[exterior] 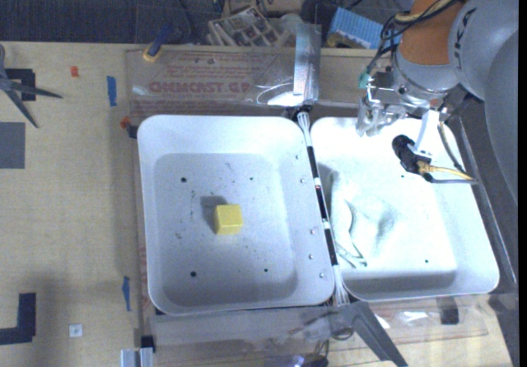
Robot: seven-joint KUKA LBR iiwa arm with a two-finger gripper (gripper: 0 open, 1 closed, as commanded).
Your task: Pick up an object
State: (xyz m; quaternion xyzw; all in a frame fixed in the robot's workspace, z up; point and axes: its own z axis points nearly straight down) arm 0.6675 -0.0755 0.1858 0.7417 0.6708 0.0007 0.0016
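A small yellow block [229, 219] lies near the middle of the left bin [165, 143]. A pale, see-through crumpled item [367, 225] rests on the floor of the right bin [461, 275]. My gripper [375, 121] hangs over the back left corner of the right bin, well away from both objects. Its fingers stand slightly apart, open, with nothing between them. The grey arm with the orange band [440, 3] reaches in from the upper right.
A black connector with yellow wires [412, 156] dangles from the wrist over the right bin. The ridge [319, 201] where the two bins meet runs between them. A clear plastic sheet [222, 81] and clutter lie behind the bins.
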